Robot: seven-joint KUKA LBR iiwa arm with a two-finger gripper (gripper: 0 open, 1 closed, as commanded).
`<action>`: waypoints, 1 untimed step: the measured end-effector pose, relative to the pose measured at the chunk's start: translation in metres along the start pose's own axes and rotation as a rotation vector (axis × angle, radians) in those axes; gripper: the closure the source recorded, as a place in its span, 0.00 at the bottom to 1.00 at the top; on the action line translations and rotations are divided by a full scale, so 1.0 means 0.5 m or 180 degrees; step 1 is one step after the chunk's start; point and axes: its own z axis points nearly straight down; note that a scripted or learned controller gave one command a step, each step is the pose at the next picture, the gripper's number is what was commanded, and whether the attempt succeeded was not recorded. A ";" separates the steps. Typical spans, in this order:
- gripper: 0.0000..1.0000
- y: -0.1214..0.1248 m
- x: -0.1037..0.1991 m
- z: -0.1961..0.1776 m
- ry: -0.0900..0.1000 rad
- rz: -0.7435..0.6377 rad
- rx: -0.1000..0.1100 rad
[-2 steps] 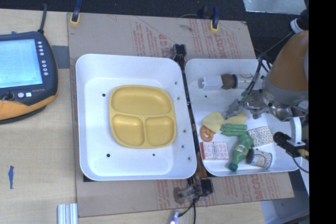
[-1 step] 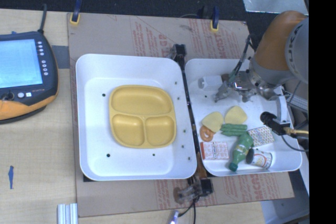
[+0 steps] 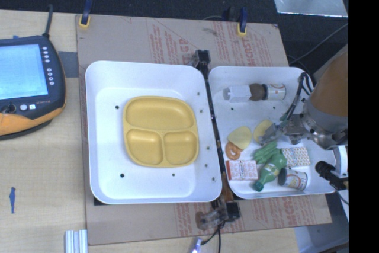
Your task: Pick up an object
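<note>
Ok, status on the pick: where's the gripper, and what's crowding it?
Gripper low in the right bin, over the clutter. Nothing seen in the jaws. Green bottle and yellow pieces packed close beside it.

The arm [image 3: 329,89] is cut off at the picture's right side and covers the right bin's [image 3: 237,77] right edge. Its gripper [image 3: 288,127] is a blur of metal low over the bin. The print on the card [image 3: 242,170] and carton [image 3: 296,156] there is too small to read. The pendant [image 3: 26,83] at the surface's left edge is cut off.
</note>
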 end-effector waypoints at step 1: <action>0.00 -0.080 0.064 0.001 0.0004 -0.0005 -0.0002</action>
